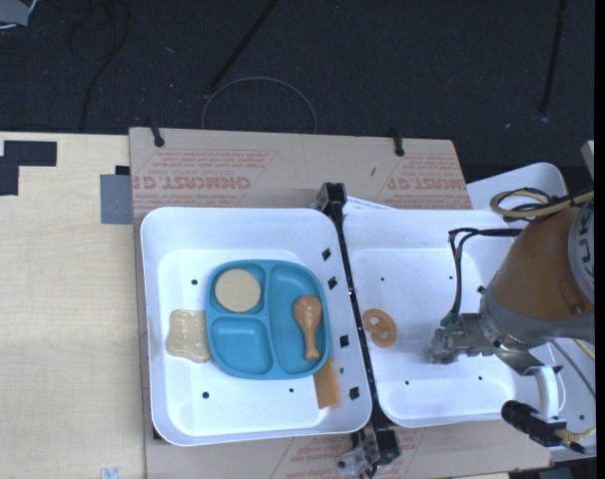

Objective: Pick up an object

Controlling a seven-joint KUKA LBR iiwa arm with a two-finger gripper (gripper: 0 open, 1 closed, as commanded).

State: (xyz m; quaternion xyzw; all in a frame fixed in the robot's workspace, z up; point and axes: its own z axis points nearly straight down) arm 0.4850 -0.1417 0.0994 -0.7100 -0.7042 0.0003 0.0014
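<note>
While our gripper [444, 345] hangs low in the right bin [422, 407], we cannot tell its state. Nothing is lifted yet. Nearest is the pretzel [379, 326], just beside it at nine o'clock; closing in, grasping and raising it remain.
</note>
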